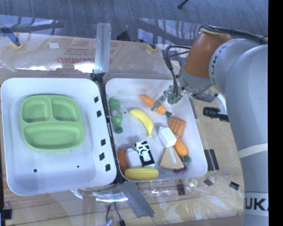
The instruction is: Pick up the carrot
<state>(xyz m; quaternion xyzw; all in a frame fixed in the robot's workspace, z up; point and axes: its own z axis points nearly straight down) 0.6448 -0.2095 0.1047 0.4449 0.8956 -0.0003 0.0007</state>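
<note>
An orange carrot (148, 100) lies in the upper middle of the right bin (196, 126), its thin tip pointing up-left and its green end (168, 113) down-right. My gripper (164, 101) is down over the carrot's thick end, reaching in from the right under the orange wrist band (203, 51). It covers that part of the carrot. A second, shorter carrot (181, 148) lies lower right in the same bin, by a white piece (167, 137).
The right bin also holds a green bottle (115, 115), a banana (143, 120), an orange waffle square (177, 125), a tan wedge (171, 160), a corn cob (141, 173) and a black-and-white box (143, 152). A green divided plate (52, 122) sits in the left bin (9, 173).
</note>
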